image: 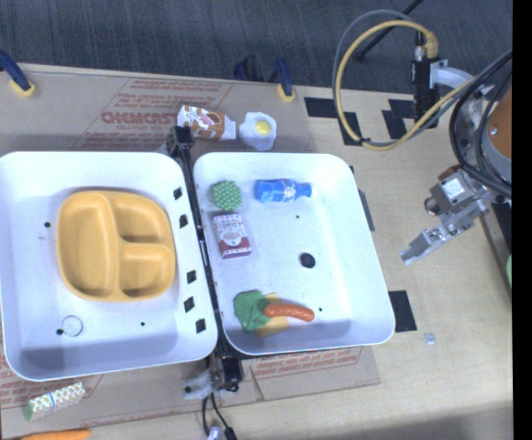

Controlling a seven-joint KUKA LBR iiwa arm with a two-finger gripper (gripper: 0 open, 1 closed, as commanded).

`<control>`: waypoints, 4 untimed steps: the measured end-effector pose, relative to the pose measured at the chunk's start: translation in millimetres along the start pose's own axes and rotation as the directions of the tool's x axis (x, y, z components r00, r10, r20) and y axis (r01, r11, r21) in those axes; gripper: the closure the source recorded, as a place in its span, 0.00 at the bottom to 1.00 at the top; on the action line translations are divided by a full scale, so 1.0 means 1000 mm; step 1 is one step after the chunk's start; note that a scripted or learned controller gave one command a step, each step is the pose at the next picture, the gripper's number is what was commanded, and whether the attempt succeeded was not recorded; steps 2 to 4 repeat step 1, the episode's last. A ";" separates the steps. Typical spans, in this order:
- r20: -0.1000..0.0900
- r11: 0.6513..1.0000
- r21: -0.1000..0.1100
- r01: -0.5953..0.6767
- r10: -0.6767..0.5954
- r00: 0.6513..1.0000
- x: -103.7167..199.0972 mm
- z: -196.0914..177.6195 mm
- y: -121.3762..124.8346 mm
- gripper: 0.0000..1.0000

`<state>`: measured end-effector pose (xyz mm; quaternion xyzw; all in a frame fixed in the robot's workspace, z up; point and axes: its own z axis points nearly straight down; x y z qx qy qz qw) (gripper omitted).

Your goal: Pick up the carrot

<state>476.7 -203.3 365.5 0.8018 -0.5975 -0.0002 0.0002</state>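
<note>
The carrot (280,312), orange with a green leafy top, lies near the front wall of the right bin (362,287). My gripper (436,229) hovers over the bench to the right of that bin, well away from the carrot, with nothing visible between its fingers.
The right bin also holds a green round item (226,193), a blue bottle (282,191) and a small red packet (232,235). A yellow divided plate (116,244) lies in the left bin (9,273). Behind the bins sit a brown packet (201,122) and an egg-like toy (259,129). Cables (376,81) loop at the back right.
</note>
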 end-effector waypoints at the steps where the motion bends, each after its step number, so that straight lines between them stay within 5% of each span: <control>1: -0.001 0.868 0.002 0.497 -0.497 0.868 -0.006 0.000 -0.002 1.00; 4: -0.001 0.868 0.002 0.497 -0.497 0.868 -0.006 0.000 -0.002 1.00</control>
